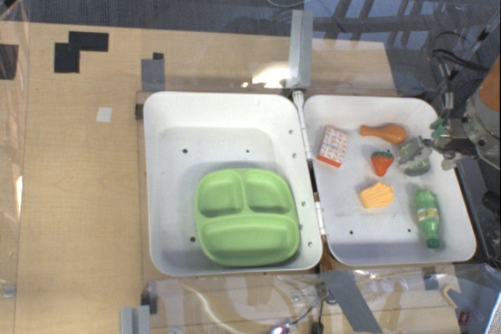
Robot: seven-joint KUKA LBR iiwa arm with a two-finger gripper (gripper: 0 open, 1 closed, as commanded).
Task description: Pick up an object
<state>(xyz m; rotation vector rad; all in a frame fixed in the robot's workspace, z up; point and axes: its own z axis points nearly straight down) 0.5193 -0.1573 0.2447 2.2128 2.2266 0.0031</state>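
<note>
I am reaching in from the right side of the table (70, 192), and my tool (427, 145) is hanging low over the right-hand bin (391, 246), near its right wall. I cannot tell from this view how the tool is set. Just beside its tip a small grey-green object (415, 161) is lying on the bin floor; whether the tool is touching it I cannot tell. The other things are sitting loose in the same bin: a toy chicken drumstick (383, 133) is lying toward the far side, a red strawberry (382, 162) is resting just in front of it, and a yellow piece (376, 196) is lying nearer the front. A red and white patterned box (333, 146) is lying close to the bin's left wall, and a green bottle (427, 217) is lying on its side by the right wall, near the front corner. In the left-hand bin (168, 137) a green divided tray (246, 217) is sitting toward the front.
</note>
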